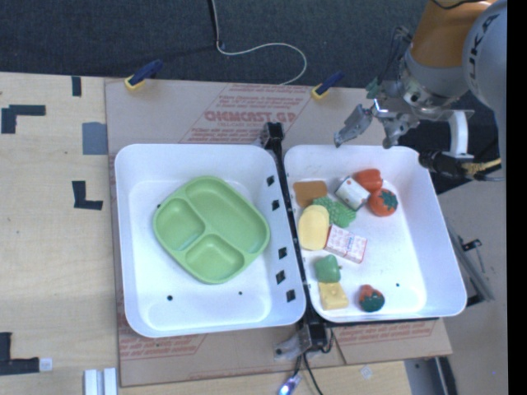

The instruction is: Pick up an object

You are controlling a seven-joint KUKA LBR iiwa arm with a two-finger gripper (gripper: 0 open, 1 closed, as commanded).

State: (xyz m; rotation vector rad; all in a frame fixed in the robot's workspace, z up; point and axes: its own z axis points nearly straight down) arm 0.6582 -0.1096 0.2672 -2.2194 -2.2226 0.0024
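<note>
Camera view: the gripper [368,129] hangs above the far rim of the right bin [428,220], jaws spread apart with nothing between them. Below it in that bin lie a red pepper [368,178], a tomato [382,202], a yellow piece [313,227], a small carton [346,244]. The left bin [140,245] carries a green divided plate [212,230].

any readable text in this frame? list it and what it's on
"CHEMGUARD" (roughly; faint red print): on the cardboard sheet under the bins, above the left bin.
Smaller red lines beside it: too blurred to read.
Pink-and-white carton in the right bin: printed pattern, too small to read.
Arm: dark lettering at the frame edge, cut off, unreadable.
</note>
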